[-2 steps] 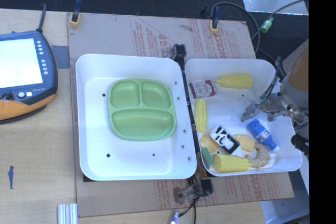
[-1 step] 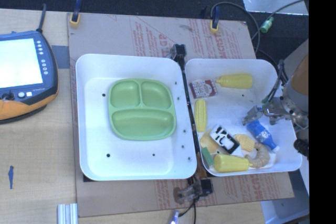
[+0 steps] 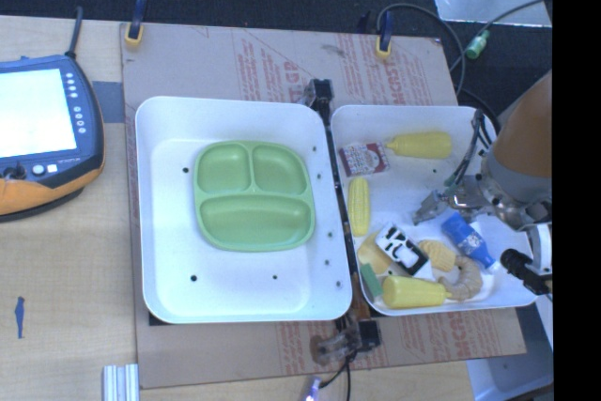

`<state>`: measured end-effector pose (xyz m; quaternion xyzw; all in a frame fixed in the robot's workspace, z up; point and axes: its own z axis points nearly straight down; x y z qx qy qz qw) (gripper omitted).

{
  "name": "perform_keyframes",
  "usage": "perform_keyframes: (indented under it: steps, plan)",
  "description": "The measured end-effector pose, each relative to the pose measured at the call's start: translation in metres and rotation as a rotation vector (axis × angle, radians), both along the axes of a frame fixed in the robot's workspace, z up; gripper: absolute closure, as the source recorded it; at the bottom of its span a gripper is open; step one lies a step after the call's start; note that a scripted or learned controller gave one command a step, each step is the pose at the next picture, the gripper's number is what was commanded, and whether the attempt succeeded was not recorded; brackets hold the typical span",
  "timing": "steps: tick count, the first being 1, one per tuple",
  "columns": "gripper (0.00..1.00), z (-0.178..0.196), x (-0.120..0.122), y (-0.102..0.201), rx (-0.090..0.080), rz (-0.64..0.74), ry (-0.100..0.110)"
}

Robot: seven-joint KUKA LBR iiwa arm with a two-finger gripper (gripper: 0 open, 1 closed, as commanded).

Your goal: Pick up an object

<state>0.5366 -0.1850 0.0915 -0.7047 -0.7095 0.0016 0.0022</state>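
Gripper [image 3: 441, 205] hardware is reaching into the right bin [image 3: 376, 121] from the right edge of the frame, its metal parts hanging over the bin's middle-right, just above and left of a small blue object [image 3: 467, 239]; whether it is apart or together I cannot tell, since the tips are too small and tangled with cabling to read. Nothing is showing between them, so the pick is looking not yet done, and by my judgement the whole grasp and lift is still lying ahead. Candidates are all sitting in the right bin: two yellow bottle-like pieces, one [image 3: 420, 144] at the top and one [image 3: 413, 292] at the bottom; one ear of toy corn [image 3: 359, 206] along the left wall; one red-and-white packet [image 3: 362, 158] at upper left; one black-and-white block [image 3: 402, 250] near the centre; one pale shrimp-like piece [image 3: 463, 278] at lower right; and the blue one, nearest the gripper. Over in the left bin [image 3: 160, 230], one green divided plate [image 3: 254, 195] is lying flat. One tablet-like pendant [image 3: 42, 131] is resting on the worktop [image 3: 56, 296] at far left.
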Motion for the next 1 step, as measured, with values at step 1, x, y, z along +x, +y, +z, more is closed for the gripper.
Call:
perform_keyframes:
  steps: [1]
  plan:
    - [0.0, 0.0008, 0.0807, -0.0023, 0.0, -0.004, -0.005]
